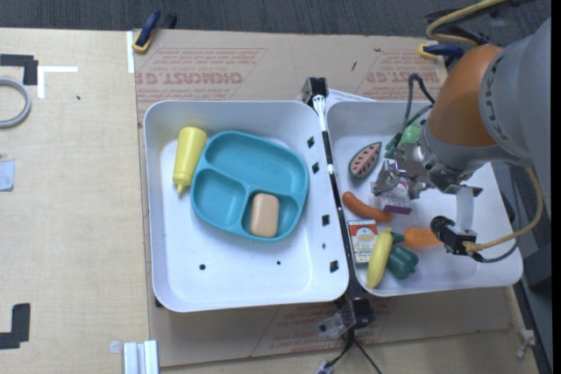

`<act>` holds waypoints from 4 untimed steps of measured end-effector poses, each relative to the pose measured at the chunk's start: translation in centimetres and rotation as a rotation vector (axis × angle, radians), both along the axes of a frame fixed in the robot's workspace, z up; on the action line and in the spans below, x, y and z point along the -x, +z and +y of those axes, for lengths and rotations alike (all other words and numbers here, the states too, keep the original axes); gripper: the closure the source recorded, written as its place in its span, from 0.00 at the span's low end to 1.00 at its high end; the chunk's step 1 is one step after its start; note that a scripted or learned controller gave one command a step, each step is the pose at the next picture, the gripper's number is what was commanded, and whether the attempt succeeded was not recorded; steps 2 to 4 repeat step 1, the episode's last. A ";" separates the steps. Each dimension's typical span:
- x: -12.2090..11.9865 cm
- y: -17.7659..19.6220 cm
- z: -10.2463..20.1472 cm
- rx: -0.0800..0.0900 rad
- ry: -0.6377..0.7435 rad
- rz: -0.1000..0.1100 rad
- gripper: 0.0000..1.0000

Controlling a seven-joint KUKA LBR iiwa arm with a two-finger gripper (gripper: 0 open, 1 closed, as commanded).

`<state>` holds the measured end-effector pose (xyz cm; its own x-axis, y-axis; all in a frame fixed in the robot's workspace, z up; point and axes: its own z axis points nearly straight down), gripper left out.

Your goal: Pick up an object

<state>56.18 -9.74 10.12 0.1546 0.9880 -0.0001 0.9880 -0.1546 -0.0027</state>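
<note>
My gripper [392, 186] hangs low over the middle of the right bin [456, 271], just above an orange-red sausage [365, 207] and a small purple piece [399, 208]. A watermelon slice [365, 158] lies to its upper left. In front of it lie a small red-and-white carton [362, 237], a yellow banana [379, 257], a green pepper [402, 262] and an orange carrot [420, 236]. A green object [409, 136] peeks out behind the wrist. I see nothing gripped between the fingers.
The left bin [237, 289] holds a teal divided plate [210, 188] with a tan bread piece [264, 215] in one compartment, and a yellow mustard bottle [187, 157] beside the plate. The grey arm with its orange band [469, 101] covers the right bin's far right part.
</note>
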 end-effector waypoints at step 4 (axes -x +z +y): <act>1.7 15.1 2.7 0.001 0.222 -0.002 1.00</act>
